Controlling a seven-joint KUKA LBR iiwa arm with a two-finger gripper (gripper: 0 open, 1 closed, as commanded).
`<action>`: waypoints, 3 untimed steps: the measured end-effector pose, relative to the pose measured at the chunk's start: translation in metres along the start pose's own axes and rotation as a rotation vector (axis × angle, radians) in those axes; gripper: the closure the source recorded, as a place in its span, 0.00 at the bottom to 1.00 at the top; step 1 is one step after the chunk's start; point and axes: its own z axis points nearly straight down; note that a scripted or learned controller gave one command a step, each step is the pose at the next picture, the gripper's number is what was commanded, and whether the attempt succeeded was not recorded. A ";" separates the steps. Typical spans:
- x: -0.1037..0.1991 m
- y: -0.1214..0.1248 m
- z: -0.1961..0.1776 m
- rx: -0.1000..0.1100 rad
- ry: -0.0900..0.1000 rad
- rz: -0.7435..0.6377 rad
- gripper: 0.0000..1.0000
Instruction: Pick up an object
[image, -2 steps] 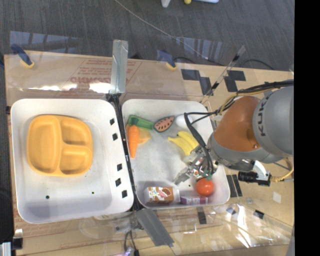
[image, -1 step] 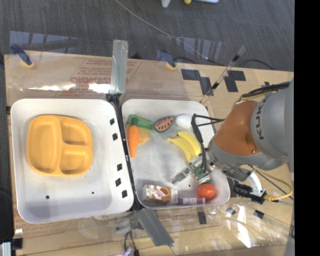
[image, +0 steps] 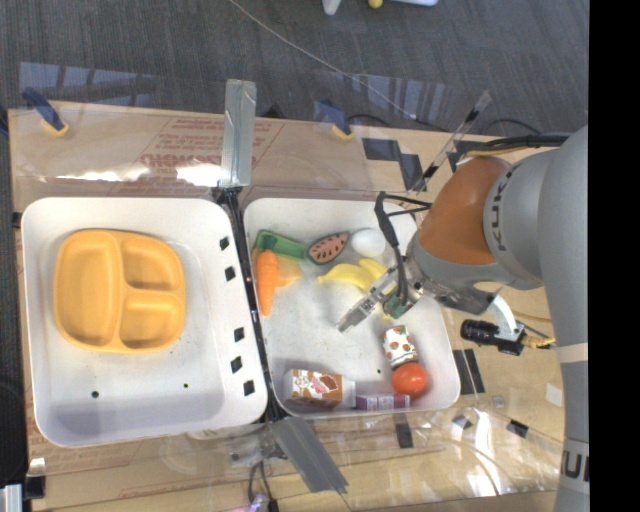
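Partly hidden by the arm, the gripper (image: 362, 308) hangs open over the right bin (image: 310, 345).

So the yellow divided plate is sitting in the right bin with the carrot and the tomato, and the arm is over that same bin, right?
Not quite. The camera view shows the yellow divided plate in the left bin, alone. The carrot and the tomato do lie in the right bin, and the arm's gripper is over that bin.
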 end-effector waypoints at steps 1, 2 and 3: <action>0.028 -0.046 0.005 -0.001 0.000 0.146 0.00; -0.051 0.053 0.006 0.002 0.002 0.045 0.00; -0.052 0.055 -0.006 0.002 -0.001 0.036 1.00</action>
